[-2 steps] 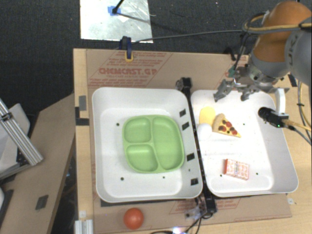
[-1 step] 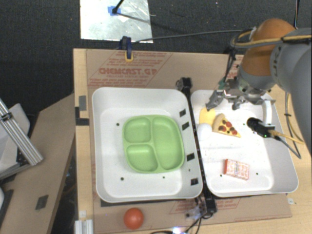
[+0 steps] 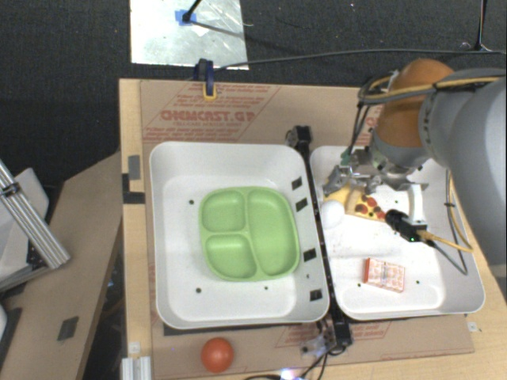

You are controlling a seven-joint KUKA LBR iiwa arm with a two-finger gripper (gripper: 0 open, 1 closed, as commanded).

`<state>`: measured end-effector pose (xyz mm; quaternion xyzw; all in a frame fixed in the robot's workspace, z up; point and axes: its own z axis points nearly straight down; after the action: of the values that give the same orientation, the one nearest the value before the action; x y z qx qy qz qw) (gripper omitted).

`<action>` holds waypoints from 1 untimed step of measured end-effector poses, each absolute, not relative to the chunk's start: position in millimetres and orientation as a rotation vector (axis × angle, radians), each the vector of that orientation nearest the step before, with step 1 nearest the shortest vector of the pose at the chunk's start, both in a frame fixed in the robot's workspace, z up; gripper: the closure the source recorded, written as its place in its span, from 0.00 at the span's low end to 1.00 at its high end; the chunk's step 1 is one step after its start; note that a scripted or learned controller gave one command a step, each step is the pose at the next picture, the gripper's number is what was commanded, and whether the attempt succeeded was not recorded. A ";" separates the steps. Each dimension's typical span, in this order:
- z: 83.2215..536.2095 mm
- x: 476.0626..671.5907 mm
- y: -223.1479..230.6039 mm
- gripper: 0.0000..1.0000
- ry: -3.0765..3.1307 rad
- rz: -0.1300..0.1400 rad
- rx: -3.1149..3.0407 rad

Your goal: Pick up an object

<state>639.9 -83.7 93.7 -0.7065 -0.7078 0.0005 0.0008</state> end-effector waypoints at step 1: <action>88.5 642.4 -84.1 0.00 -2.226 -0.004 -2.223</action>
<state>642.4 -84.1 88.5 -0.7066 -0.7076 -0.0013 -0.0025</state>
